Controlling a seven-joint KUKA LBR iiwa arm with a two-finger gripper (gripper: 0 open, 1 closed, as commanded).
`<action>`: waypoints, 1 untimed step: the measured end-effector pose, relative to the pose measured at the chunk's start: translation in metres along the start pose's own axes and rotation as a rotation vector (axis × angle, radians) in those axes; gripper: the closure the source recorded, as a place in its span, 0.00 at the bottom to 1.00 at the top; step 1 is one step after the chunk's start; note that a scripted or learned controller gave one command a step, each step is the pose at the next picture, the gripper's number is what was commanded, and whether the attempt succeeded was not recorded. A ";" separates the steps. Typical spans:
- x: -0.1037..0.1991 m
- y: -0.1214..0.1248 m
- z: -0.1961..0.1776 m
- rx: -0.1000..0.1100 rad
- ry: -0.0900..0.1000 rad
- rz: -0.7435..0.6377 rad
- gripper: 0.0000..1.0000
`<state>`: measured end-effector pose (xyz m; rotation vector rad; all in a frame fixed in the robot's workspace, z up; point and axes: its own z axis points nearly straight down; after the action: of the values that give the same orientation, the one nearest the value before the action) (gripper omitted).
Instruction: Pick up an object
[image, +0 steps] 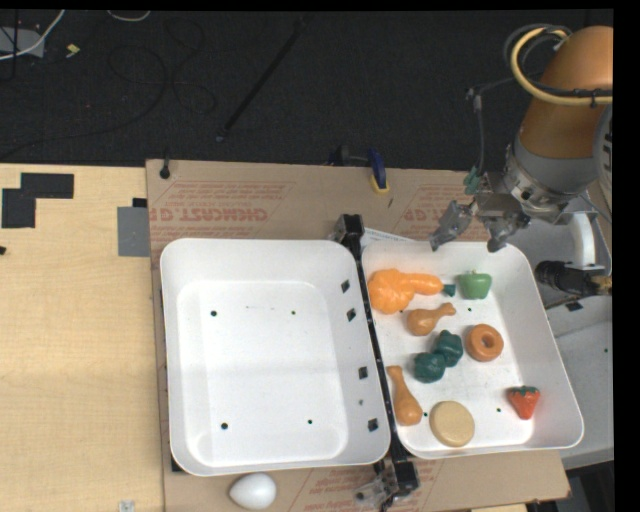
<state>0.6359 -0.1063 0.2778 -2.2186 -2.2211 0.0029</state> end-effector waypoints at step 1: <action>0.048 0.006 0.097 0.009 0.003 -0.003 0.00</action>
<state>0.6420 -0.0585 0.1807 -2.2094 -2.2187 0.0096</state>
